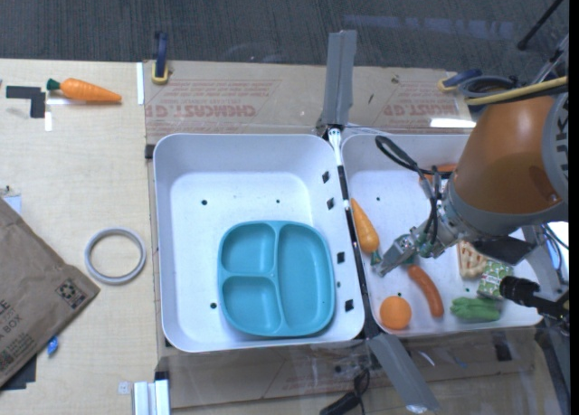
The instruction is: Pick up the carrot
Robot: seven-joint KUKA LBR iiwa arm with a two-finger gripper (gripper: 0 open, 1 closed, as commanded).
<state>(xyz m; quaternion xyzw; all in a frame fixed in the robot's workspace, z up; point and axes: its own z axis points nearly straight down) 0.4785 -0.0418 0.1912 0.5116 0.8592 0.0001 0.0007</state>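
Note:
An orange carrot (pixel 365 226) lies in the right bin (pixel 398 189), close to its left wall, pointing toward the front. My gripper (pixel 394 256) hangs low just to the right of the carrot's lower end, apart from it, and above a red sausage (pixel 426 289). Nothing shows in the gripper. A second carrot with a green top (pixel 87 90) lies outside the bins on the bench at the far left.
The right bin also holds an orange ball (pixel 394 312), a green item (pixel 475 308) and a cracker-like piece (pixel 470 259). In the left bin (pixel 181 223) sits a teal divided plate (pixel 276 278). A tape ring (pixel 115 254) and a cardboard box (pixel 32 296) lie on the bench.

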